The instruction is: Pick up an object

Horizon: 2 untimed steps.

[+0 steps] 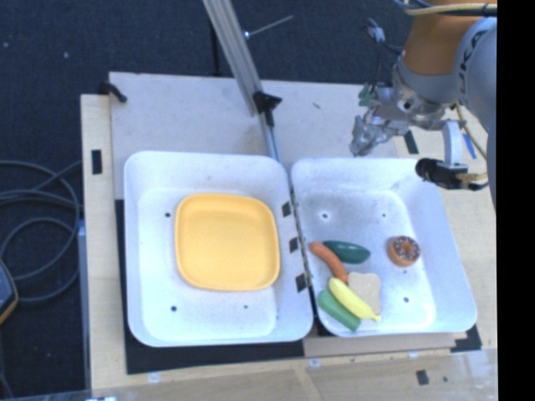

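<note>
While you look down on the bench, you see two white bins side by side. The left bin (150,224) holds one yellow plate (226,241), lying flat near its middle with bare floor all round it. The right bin (435,224) holds six small things, gathered in its near half: one orange carrot (328,260), one dark green pepper (348,251) just beside it, one doughnut (404,251) apart toward the right wall, one banana (354,299), one green cucumber (338,310) touching the banana at the near rim, and one pale slice of bread (366,287) under the banana. The far half of that bin is open floor. The gripper (364,141) hangs beyond the right bin's far rim, over the bench, well apart from every item. Whether its fingers are spread or pressed together, you cannot tell; nothing is visible between them.
</note>
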Each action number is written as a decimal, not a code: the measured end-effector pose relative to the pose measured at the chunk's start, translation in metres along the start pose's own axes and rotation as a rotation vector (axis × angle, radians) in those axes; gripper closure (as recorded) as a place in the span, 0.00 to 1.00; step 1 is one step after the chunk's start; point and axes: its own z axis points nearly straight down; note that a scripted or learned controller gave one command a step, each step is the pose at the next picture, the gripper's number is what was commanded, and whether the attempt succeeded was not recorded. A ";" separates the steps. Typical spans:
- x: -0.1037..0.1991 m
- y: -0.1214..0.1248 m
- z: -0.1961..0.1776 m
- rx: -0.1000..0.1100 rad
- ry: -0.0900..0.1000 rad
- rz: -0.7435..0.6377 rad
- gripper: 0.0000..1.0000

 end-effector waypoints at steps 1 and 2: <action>0.047 -0.006 -0.004 0.002 0.000 -0.002 1.00; 0.103 -0.024 0.007 0.003 0.001 -0.003 1.00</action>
